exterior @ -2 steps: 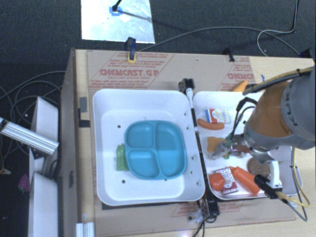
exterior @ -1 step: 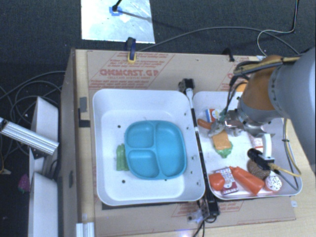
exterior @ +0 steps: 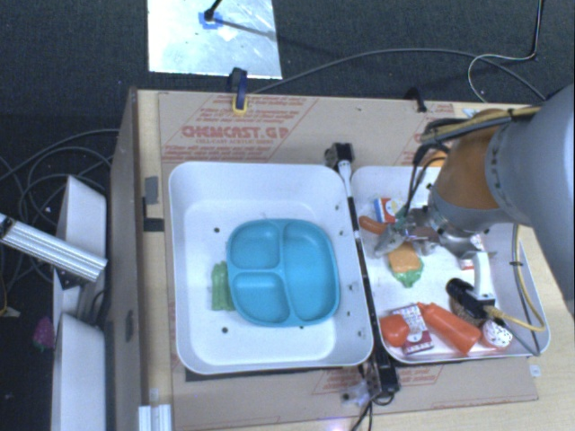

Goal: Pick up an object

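Dark carpeted floor (exterior: 54,61) surrounds a bench topped with a brown board (exterior: 296,124) printed in red letters, and two shallow white bins sit on it side by side in the middle of the frame. The left bin (exterior: 184,241) holds a blue divided plate (exterior: 283,272) with a small green piece (exterior: 219,287) touching the plate's left edge. The right bin (exterior: 377,285) is crowded with small things. A red, white and blue carton (exterior: 387,209) lies near its upper left, a red-and-white packet (exterior: 410,323) and a long orange-red piece (exterior: 452,328) lie along its lower side, and a white die (exterior: 497,335) sits at the lower right. The arm (exterior: 512,160) comes in from the right of the frame, and its gripper (exterior: 406,237) hangs low over the upper left part of the right bin. From this angle I cannot tell whether the gripper is open or closed, and nothing can be seen held in it. The closest candidate is a yellow-and-green toy (exterior: 406,266), lying just below the gripper in the frame and left of the bin's centre, apart from the other things. It looks like a small play-food piece, so it is probably light, not fragile, and perhaps smooth enough to slip. A hold across its narrower middle, well down on its body, seems the safest.
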Robot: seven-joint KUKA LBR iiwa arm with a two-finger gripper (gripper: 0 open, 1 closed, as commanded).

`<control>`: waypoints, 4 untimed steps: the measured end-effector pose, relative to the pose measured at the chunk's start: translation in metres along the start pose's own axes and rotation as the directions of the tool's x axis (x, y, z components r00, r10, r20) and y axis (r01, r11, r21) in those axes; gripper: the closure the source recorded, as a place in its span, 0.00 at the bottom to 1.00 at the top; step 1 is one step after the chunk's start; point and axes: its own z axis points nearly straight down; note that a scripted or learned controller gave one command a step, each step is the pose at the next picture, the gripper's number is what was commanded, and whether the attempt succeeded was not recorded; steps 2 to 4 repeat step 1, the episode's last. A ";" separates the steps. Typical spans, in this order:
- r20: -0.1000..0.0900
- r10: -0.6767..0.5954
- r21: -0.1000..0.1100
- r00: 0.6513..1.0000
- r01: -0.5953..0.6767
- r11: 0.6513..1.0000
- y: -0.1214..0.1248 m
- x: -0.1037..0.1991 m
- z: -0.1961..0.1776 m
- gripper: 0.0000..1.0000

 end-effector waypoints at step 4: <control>0.000 -0.003 -0.001 1.000 0.003 1.000 0.001 0.000 -0.011 1.00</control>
